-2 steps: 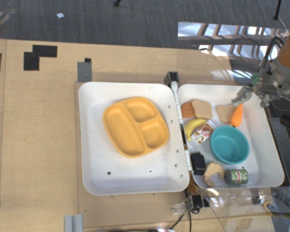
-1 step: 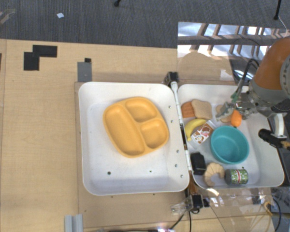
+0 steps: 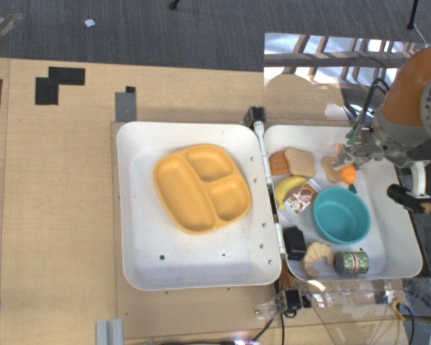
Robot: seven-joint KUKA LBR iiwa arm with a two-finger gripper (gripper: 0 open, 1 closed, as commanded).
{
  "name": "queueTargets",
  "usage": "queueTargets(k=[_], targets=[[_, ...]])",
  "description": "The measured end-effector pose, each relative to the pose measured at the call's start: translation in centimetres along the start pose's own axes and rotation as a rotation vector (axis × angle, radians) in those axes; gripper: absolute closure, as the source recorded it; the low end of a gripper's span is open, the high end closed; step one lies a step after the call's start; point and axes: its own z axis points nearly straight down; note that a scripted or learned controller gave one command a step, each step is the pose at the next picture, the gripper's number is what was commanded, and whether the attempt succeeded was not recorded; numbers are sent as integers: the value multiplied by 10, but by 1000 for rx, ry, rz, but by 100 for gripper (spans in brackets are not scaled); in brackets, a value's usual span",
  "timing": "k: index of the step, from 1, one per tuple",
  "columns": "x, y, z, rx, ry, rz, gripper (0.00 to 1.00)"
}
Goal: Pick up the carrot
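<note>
The carrot point(image 3: 348, 173) is a small orange piece in the right bin point(image 3: 395, 221), just above the rim of a teal bowl point(image 3: 341, 216) and beside a tan item point(image 3: 331, 168). My gripper point(image 3: 353, 154) hangs directly over the carrot's upper edge, reaching in from the right under the grey and orange arm point(image 3: 416, 99). Whether it touches the carrot is hidden by the wrist.
The left bin point(image 3: 147, 250) holds a yellow divided plate point(image 3: 201, 187). In the right bin lie bread slices point(image 3: 292, 162), a banana point(image 3: 288, 188), a snack packet point(image 3: 299, 201), a black block point(image 3: 294, 242), a pastry point(image 3: 318, 256) and a green can point(image 3: 351, 263).
</note>
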Motion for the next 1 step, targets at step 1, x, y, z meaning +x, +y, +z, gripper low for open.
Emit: queueTargets(k=[1], targets=[[41,13,-89,3,2,328,100]])
